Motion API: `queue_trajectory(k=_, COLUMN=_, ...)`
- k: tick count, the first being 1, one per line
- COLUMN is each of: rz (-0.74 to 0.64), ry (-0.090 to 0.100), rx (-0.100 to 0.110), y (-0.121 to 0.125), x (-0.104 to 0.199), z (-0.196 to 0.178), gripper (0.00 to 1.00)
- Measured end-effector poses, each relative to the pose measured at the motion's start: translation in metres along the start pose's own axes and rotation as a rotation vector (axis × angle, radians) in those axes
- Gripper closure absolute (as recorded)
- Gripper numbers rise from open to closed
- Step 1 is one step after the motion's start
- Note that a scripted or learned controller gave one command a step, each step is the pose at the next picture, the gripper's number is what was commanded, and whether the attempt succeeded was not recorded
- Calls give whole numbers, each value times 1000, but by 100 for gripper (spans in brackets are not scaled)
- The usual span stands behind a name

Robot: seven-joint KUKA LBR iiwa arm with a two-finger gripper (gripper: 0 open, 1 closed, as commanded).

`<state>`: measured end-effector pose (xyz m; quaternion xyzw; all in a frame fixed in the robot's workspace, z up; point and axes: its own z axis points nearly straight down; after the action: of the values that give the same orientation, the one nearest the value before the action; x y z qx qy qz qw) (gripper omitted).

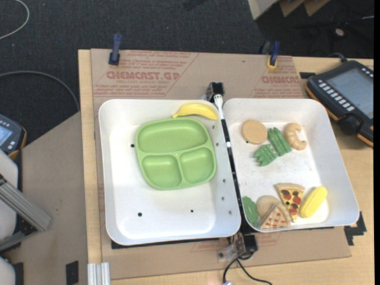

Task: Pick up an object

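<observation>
Seven toy foods crowd the right bin [332, 153]: cookie [255, 131], green beans [272, 146] and croissant [294, 135] near its far wall, pizza slices [285, 203], corn [313, 201] and a green leaf [250, 209] along the near rim, open floor between the groups. Left bin [119, 206] holds a green divided plate [176, 152], a banana [196, 110] just beyond it, bare room toward the near edge. Cardboard on the worktop [148, 73] reads "CHEMCAST"; end effector state: cannot tell.
</observation>
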<state>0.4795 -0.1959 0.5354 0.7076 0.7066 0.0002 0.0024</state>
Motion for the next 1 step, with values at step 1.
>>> queue_trajectory(k=1, rz=0, ry=-1, rx=-1, y=0, x=-19, z=0, gripper=100)
